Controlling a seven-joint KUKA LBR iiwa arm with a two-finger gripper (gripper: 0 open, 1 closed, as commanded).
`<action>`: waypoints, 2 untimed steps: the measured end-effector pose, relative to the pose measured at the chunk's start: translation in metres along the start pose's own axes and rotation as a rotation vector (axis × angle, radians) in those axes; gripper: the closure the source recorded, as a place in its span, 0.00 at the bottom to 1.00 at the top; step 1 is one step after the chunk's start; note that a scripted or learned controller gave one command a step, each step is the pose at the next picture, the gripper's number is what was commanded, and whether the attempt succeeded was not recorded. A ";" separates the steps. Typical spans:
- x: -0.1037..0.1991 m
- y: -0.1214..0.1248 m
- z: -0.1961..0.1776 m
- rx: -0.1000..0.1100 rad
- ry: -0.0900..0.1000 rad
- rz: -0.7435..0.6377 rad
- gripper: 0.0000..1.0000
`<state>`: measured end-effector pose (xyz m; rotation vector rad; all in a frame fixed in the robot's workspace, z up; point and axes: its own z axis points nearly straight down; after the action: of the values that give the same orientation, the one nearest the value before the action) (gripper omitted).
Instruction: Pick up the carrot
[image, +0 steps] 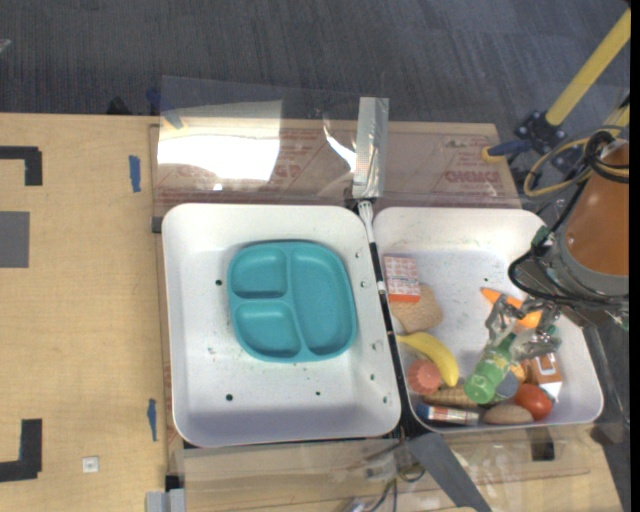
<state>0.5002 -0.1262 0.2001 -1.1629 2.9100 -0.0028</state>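
Carrot (497, 297): a small orange piece on the floor of the right bin (455, 245), in its right half, near the middle of its depth.
Long axis: it looks to run roughly from 10 o'clock to 4 o'clock, though part of it is covered by the tool, so the far end is hard to make out.
Tool (522, 330): low over the right half of the right bin, metal fingers (497, 318) pointing down among the clutter.
Carrot from the tool: at about 11 o'clock, just beside the fingers, possibly touching them.
Tool state: I cannot tell; the fingers merge with the things below, and nothing is plainly caught between them.
Crowding: a green bottle (487, 378) lies at the tool's 7 o'clock, a tomato (534, 401) at 5 o'clock, a banana (436, 355) at 8 o'clock, further off.
Coming move, as I judge it: a short shift toward 11 o'clock, with the fingers set across the carrot's length.
Left bin (190, 250): holds a teal divided plate (293, 300), well apart from the work.
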 end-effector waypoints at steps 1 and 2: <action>0.013 -0.032 0.106 -0.001 -0.001 -0.170 1.00; 0.024 -0.115 0.055 0.005 0.001 -0.212 1.00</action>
<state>0.5624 -0.2256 0.1453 -1.4643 2.7698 -0.0112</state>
